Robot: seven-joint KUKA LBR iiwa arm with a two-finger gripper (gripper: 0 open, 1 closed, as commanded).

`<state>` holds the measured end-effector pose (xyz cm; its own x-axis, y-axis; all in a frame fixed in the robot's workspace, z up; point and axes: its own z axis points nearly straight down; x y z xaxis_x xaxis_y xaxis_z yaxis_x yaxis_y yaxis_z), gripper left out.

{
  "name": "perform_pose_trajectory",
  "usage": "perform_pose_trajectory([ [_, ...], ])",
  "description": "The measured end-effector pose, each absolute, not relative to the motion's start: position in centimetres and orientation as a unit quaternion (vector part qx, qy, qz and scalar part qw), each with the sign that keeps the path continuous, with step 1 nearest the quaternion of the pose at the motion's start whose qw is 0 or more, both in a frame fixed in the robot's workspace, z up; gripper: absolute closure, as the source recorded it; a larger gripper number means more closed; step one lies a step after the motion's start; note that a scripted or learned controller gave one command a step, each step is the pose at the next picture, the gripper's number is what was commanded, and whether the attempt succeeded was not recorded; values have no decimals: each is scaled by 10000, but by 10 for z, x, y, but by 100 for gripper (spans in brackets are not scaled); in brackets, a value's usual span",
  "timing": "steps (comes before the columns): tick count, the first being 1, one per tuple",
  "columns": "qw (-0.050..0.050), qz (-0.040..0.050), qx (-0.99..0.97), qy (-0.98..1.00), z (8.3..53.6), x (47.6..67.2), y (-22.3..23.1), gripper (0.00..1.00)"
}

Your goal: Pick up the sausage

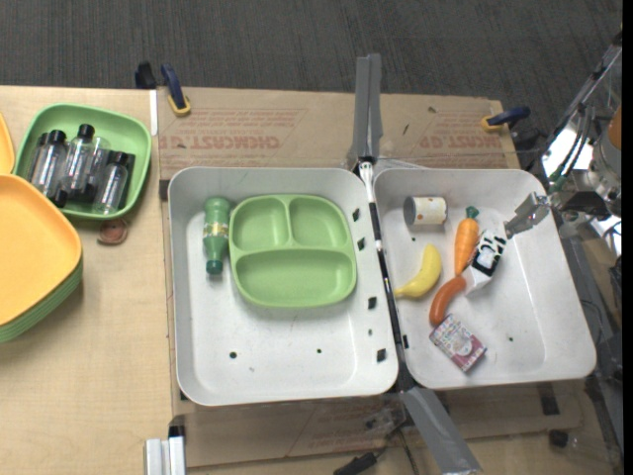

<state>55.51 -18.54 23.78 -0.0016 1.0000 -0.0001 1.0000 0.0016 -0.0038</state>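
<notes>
Orange-red, the sausage [446, 300] lay untouched in the right bin [554, 359], well apart from the gripper [524, 216], whose opening I could not tell.

Orange-red sausage [446, 300], yellow banana [421, 273], orange carrot [465, 243], green divided plate [292, 249]

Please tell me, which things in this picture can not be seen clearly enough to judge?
- Gripper: small and blurred in the camera view; its finger state is unreadable.
- Sausage: its upper end lies under the black-and-white item; contact unclear.
- Pink packet: print too small to read.
- Orange plates: cut off by the left edge.
</notes>
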Motion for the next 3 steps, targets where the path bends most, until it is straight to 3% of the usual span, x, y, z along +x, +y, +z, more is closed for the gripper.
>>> perform_pose_trajectory([
  [1, 15, 12, -7052, -7090, 147, 502, -138, 0],
  [2, -31, -41, -6547, -7559, 98, 500, -118, 0],
  [3, -56, -46, -6823, -7310, 99, 530, -150, 0],
])
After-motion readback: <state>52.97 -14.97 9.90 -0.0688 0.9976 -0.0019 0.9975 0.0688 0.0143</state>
